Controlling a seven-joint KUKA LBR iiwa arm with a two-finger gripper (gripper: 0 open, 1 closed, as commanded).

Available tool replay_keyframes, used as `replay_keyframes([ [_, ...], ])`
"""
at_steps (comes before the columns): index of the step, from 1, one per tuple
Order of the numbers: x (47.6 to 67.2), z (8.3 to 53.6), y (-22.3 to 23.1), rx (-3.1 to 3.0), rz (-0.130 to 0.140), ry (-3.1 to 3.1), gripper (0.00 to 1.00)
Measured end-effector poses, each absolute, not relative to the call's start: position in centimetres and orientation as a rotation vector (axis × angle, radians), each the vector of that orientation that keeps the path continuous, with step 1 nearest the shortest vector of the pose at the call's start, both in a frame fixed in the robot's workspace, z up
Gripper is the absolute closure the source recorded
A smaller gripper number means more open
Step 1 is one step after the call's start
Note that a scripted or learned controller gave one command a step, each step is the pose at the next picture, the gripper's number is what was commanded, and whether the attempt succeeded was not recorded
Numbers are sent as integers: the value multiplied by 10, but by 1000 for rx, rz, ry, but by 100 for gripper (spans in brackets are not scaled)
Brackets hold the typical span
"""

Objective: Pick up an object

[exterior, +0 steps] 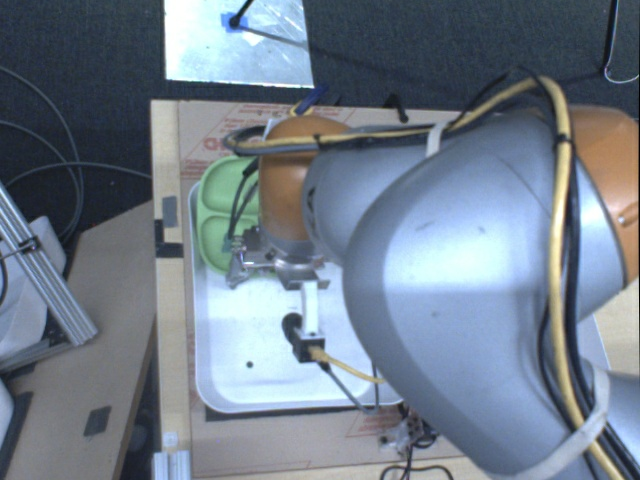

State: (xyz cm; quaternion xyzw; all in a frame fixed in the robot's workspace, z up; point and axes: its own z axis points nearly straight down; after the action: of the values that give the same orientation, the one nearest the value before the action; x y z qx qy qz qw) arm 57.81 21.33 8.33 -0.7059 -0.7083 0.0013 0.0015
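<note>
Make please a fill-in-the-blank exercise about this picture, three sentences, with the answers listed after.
1. The green object lies at the far end of a shallow bin whose colour is ____.
2. The band above the arm's wrist is coloured ____.
3. The arm reaches into the picture from the ____ side.

Missing words: white; orange; right

**A:** Dark blue-black carpet (90,38) fills the top of the view, and a shiny metal sheet (238,28) lies flat on it, catching the light.

**B:** Blue tape (236,22) on that sheet, with a thin dark rod running off it. Cables (40,128) loop over the floor at left.

**A:** Below them, a tan board (100,308) beside the tabletop (170,228), pale wood along its edge.

**B:** An aluminium rail (45,288) slants across the far left.
</note>
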Motion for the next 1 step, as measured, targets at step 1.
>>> replay_keyframes([
  [1, 586, 84, 118, -2228, 5, -2215, 0],
])
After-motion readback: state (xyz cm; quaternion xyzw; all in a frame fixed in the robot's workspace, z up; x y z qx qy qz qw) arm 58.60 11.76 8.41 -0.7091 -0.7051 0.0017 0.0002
